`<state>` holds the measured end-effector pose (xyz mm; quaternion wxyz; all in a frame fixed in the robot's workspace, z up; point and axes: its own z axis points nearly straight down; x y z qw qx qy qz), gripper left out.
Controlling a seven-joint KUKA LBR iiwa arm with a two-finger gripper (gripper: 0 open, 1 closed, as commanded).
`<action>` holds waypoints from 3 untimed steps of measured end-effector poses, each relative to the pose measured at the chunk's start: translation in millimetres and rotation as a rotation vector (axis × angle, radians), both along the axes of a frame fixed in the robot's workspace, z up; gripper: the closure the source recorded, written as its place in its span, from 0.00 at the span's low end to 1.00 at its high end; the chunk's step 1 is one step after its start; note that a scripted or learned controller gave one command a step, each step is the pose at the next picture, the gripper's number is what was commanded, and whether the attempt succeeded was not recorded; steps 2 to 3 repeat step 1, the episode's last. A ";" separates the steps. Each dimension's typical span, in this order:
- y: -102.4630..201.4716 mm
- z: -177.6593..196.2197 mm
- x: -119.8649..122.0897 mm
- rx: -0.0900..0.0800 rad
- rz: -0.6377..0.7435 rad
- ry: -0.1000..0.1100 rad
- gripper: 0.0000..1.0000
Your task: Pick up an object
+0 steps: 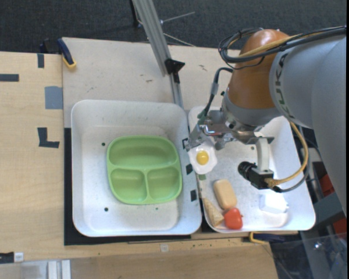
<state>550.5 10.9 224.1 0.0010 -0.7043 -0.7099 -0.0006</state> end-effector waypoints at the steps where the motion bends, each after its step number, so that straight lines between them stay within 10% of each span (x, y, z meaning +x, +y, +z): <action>1: 51.2 9.4 9.7 -0.001 0.000 0.000 1.00; 3: 51.2 9.4 9.7 -0.001 0.000 0.000 1.00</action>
